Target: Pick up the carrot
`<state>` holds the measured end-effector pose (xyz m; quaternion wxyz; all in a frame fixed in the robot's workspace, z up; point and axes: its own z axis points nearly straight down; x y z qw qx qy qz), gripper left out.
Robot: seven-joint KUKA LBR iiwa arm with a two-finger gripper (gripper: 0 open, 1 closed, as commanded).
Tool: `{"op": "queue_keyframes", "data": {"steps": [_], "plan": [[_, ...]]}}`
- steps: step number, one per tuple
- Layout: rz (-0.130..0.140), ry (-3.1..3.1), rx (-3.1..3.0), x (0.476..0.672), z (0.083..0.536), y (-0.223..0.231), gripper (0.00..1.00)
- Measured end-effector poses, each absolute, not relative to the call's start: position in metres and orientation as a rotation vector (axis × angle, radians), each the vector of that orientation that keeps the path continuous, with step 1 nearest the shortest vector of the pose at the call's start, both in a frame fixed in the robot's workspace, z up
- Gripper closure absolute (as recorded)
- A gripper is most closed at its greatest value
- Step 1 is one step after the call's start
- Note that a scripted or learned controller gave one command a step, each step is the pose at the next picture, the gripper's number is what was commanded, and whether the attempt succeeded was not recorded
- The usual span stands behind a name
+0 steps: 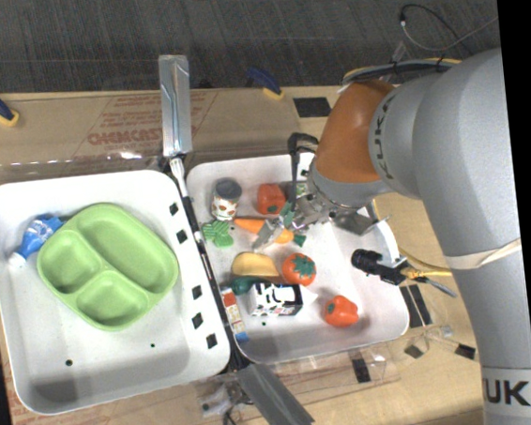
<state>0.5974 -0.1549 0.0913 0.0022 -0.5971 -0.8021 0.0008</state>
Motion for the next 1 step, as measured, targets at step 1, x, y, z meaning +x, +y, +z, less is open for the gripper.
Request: {"op": "queue_keyframes", "data": {"steps": [1], "plan": [[-0.002, -2.501, -1.905, 0.5791, 0.2269, -0.1275, 0.00]]}}
